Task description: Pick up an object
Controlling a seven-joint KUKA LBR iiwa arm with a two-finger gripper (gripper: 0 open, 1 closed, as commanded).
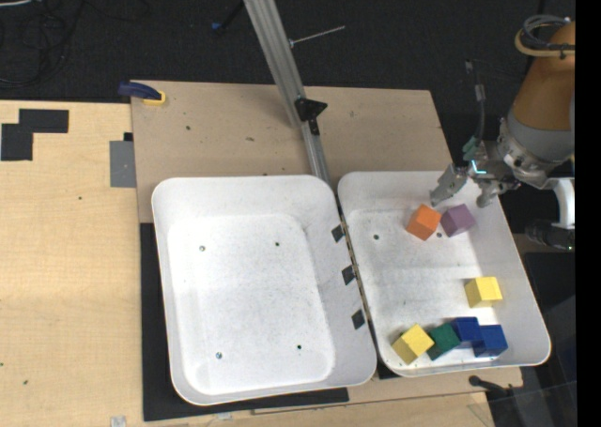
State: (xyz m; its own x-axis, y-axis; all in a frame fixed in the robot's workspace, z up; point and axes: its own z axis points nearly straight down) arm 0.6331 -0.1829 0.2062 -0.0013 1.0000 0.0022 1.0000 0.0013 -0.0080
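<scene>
end effector point(467, 189) spread wide, grasping nothing — orange block point(423, 222) and purple block point(457, 220) just below it.

The arm point(545, 101) has a rounded orange-tan shell section above a grey wrist housing, with a looped cable bundle seated on top of the shell and a white fitting projecting low on its side. The pincer point(467, 192) mounts to the grey wrist and consists of two slender grey fingers point(445, 189), with a small cyan-lit spot at their base. A thin dark rod rises beside the wrist.
</scene>
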